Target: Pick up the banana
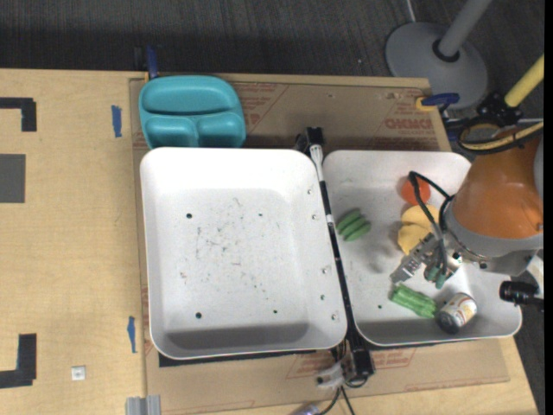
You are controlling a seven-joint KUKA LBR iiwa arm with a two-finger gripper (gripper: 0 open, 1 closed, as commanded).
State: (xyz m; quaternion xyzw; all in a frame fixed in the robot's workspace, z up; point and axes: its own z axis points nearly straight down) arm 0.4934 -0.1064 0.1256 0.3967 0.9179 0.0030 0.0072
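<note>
Looking down, we see the gripper (422, 264) low by the banana (413, 232); not lifted yet; jaws we cannot tell.

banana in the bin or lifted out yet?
In the bin. The banana lies on the right bin floor, partly under the arm; the end effector sits just below it.

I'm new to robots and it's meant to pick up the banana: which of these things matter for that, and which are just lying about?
For the job:
banana, right bin
gripper, right beside it

Lying about:
ridged green piece
green stick
small can
orange thing
teal tray behind the left bin
</note>
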